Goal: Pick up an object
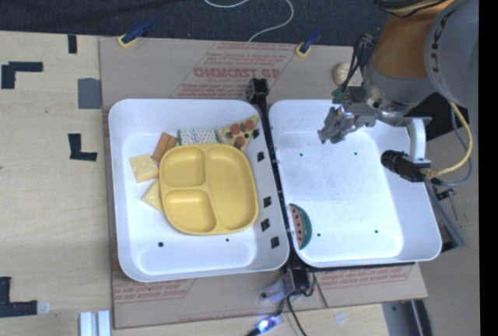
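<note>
Gripper [333,131]: finger state indiscernible, nothing visibly held, above right bin [405,245]. Watermelon slice [300,224]: lower-left of it, against the dividing wall, long axis along that wall.

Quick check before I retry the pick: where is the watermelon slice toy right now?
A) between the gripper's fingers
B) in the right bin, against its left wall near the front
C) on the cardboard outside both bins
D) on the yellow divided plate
B: the watermelon slice lies against the left wall of the right bin, well away from the gripper.

Red print on cardboard [226,70], unreadable
</note>
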`<state>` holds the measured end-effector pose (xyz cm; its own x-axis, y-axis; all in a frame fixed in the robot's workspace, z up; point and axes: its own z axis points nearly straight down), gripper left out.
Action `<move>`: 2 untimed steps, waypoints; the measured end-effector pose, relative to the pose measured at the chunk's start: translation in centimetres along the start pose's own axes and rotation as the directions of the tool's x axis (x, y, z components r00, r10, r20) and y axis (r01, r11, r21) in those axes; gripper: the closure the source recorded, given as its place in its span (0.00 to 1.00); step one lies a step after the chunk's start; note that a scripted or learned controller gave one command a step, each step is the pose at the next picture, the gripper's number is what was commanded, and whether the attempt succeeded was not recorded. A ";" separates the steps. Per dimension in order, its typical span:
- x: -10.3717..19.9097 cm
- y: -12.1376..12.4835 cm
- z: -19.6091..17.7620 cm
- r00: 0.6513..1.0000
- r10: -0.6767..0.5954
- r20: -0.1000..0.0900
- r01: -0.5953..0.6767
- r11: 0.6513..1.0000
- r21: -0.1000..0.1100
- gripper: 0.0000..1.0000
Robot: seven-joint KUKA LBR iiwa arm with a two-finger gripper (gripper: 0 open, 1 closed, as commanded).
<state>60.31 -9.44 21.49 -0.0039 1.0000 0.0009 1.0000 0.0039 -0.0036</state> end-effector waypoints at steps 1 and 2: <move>0.2 -0.5 -0.7 1.000 0.002 0.000 -0.002 1.000 -0.001 1.00; 0.6 1.1 -1.7 1.000 0.002 0.001 -0.002 1.000 -0.004 1.00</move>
<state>61.38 -8.87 23.21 -0.0024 1.0000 0.0004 1.0000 0.0024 0.0003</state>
